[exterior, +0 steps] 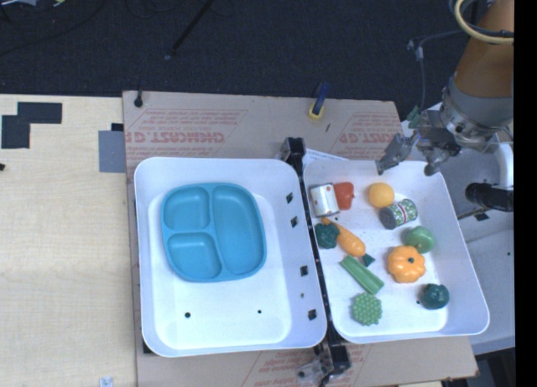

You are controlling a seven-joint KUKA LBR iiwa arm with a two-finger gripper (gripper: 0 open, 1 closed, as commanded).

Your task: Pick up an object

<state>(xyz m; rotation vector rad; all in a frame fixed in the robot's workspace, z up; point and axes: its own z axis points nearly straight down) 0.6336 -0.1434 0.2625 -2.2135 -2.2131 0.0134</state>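
Background: dark floor with loose cables along the top of the view; a pale wood table point(59, 251) fills the left and carries a brown cardboard sheet point(218, 129) printed with red lettering.
Fingers: two, spread apart with nothing between them; the gripper point(414, 157) hangs over the upper right corner of the right bin point(470, 293), just above its far rim.
Arm: one, grey at the wrist with an orange section above it, entering from the right.
Nearest to the fingers: one yellow ball point(380, 194), just below and left of the gripper, apart from it.
Next: one small grey can point(398, 212), lying on its side, touching the yellow ball's lower right.
Green round piece: one point(419, 239), just below the can.
Orange pumpkin: one point(406, 264), close under that green piece.
Dark teal piece: one point(434, 295), near the bin's lower right.
Silver can: one point(323, 201), at the bin's upper left, with one red block point(343, 195) beside it.
Carrot: one point(350, 242), slanted, its dark green leafy end point(326, 235) toward the left.
Green stick: one point(362, 274), slanted below the carrot.
Bumpy green piece: one point(366, 309), near the front rim.
Left bin: one point(155, 310), holding one blue plate point(213, 232) with three compartments.
Bins: two, white, side by side, joined by black clips.
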